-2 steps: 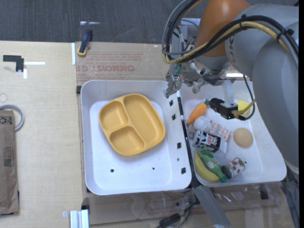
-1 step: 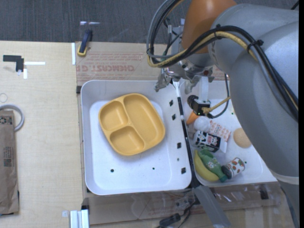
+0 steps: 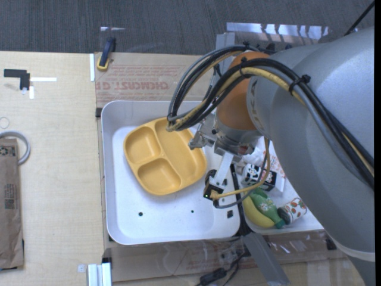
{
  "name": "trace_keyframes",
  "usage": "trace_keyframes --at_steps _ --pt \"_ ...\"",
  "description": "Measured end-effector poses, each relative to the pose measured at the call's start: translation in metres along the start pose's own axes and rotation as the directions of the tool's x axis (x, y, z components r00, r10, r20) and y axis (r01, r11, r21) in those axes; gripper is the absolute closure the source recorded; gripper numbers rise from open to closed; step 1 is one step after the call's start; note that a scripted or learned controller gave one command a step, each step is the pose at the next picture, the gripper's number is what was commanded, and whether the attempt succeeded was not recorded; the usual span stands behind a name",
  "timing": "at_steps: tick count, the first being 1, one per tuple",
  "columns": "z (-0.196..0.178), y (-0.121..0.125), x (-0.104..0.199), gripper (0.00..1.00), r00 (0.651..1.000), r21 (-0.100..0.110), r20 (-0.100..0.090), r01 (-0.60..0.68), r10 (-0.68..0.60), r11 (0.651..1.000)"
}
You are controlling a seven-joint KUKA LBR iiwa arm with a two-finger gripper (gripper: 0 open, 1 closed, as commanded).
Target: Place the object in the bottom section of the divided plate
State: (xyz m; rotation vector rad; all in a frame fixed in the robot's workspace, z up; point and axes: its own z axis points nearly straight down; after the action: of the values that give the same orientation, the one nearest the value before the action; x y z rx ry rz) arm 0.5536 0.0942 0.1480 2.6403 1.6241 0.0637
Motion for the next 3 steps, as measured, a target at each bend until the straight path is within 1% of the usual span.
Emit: trace_keyframes --at_steps 1,2,3 --pt "-0.004 0.007 -0.023 1.00 0.999 0.013 0.039 -0.028 0.028 1.000" --pt "-0.038 0.035 -0.017 1.00 0.999 0.062 0.018 0.028 -0.029 0.998" --pt "-0.056 0.030 -0.022 1.00 0.922 0.064 -0.006 0.387 -0.387 0.920"
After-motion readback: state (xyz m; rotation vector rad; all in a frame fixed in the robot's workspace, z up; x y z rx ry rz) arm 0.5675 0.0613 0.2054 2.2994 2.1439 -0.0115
